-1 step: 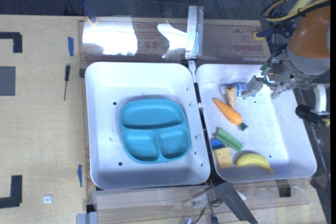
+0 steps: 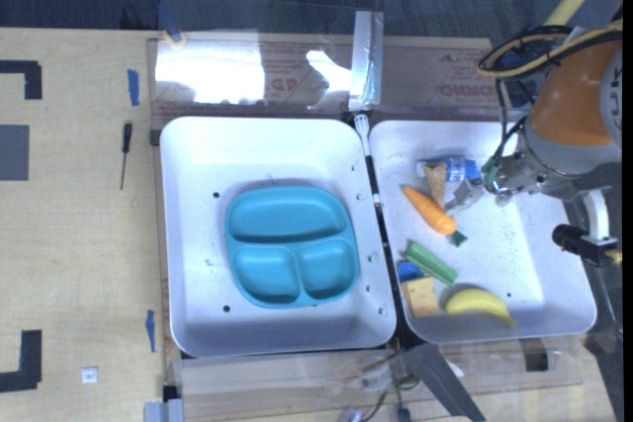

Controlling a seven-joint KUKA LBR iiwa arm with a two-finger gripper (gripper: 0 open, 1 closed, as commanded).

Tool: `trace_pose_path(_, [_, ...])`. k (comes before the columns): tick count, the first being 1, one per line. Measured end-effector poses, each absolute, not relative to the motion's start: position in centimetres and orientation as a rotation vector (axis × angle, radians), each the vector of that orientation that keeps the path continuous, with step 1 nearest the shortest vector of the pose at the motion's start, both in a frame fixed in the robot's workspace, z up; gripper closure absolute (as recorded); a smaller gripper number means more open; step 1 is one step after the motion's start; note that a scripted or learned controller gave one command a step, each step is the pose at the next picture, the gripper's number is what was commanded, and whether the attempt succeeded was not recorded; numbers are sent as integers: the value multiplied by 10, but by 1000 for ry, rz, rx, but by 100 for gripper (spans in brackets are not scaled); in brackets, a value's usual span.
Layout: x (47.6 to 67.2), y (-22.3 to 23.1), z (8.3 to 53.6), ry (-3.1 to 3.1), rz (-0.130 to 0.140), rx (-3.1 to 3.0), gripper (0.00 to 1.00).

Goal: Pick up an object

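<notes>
No legible writing. The arm reaches over the right bin; end effector beside the carrot, jaw state indeterminate.

A grey robot arm (orange band above its wrist) reached in from the right, angled downward and leftward, its claw low at the end, pointing left.

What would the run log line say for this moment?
arm: over right bin | gripper: beside carrot, nothing visibly held | banana: front of bin | left bin: blue tray
</notes>
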State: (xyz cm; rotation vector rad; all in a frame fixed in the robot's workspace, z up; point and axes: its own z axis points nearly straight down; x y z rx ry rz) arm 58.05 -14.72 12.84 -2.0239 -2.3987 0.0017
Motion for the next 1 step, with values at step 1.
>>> trace_pose_path(1, [617, -129, 87, -2553, -4, -1839, 0])
